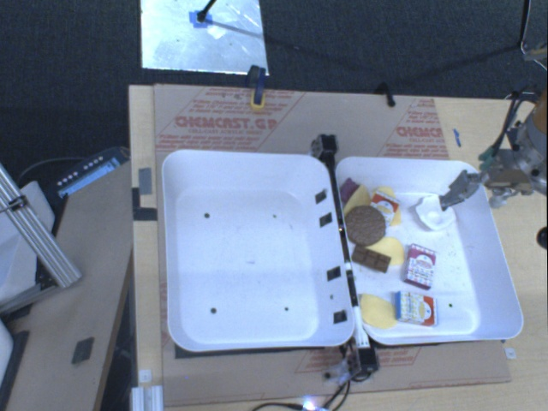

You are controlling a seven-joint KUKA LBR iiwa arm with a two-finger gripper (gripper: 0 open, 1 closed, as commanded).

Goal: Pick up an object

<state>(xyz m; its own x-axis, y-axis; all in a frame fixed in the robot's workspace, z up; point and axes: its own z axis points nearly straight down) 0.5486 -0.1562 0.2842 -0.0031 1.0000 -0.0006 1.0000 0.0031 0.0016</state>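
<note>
Two shallow white bins sit side by side on the bench: the left bin (248,255), and the right bin (479,255) that holds all the small goods. The arm (531,157) comes in from the right edge, over the right bin's upper right corner. Its gripper (454,193) points down-left, with the tip just at a white object (432,214) lying in the upper part of that bin; whether they touch, I cannot tell, and the grip itself is too small to read. Left of that lies a brown round disc (366,223) over some yellow pieces (385,248). Below it, a dark brown block (371,259). To the right, a small red and white box (419,266). Lowest, a colourful small packet (415,307) beside a yellow piece (378,312).
</note>
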